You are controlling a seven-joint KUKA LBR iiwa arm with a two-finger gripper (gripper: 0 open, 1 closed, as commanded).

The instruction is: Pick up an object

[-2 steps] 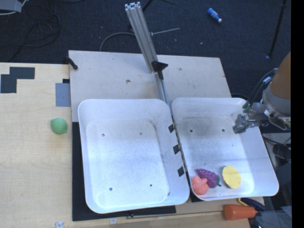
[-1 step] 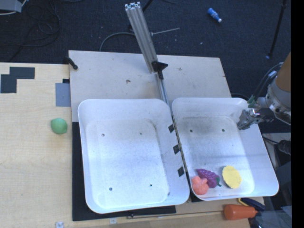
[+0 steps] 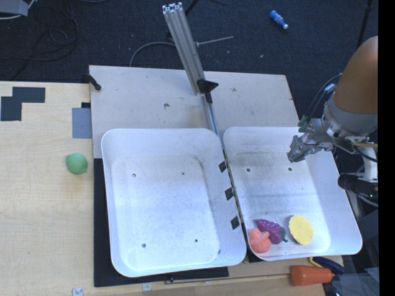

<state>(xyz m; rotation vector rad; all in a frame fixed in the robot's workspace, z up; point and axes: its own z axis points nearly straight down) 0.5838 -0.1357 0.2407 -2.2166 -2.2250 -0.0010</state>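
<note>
Three small objects lie at the near end of the right bin (image 3: 265, 143): an orange-pink piece (image 3: 260, 241), a purple grape-like bunch (image 3: 270, 228) and a yellow round piece (image 3: 301, 229). My gripper (image 3: 298, 150) hangs over the far right part of that bin, well away from the three objects. Nothing shows between its tips.
The left bin (image 3: 162, 199) sits beside the right one, with black clips (image 3: 227, 193) along the shared edge. A green ball (image 3: 76, 163) rests on the wooden bench at the left. An orange item (image 3: 312, 275) lies below the right bin. A metal rail (image 3: 188, 48) slants at the back.
</note>
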